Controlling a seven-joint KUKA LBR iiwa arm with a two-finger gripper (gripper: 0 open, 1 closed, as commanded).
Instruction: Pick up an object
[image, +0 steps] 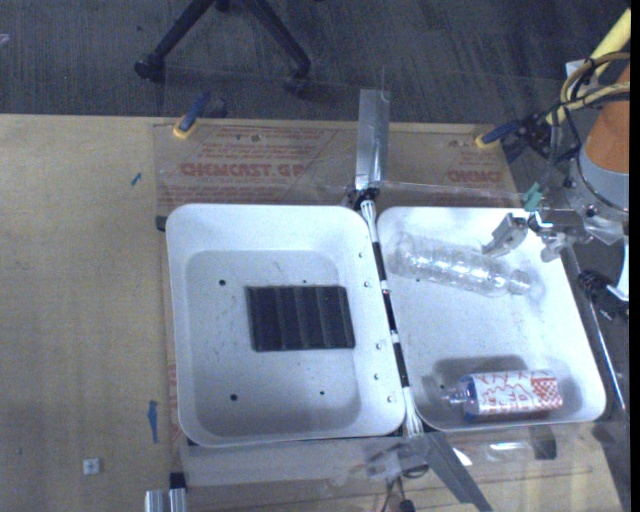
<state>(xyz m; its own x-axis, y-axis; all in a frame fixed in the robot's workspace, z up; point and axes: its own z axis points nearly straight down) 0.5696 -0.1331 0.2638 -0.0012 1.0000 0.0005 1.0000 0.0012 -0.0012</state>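
A clear plastic bottle (458, 270) lies on its side across the far part of the right bin (590, 385). A red-and-white can (505, 392) lies on its side near that bin's front wall. A dark ribbed rectangular block (300, 317) rests flat in the middle of the left bin (190, 300). My gripper (525, 238) hangs over the right bin's far right corner, just above the bottle's right end. It is open, one finger (498, 234) to the left and one to the right, with nothing between them.
A metal divider post (371, 140) stands at the far end of the seam between the bins. Cables and the arm's orange band (605, 140) crowd the upper right. Clamps sit on the bench's far edge.
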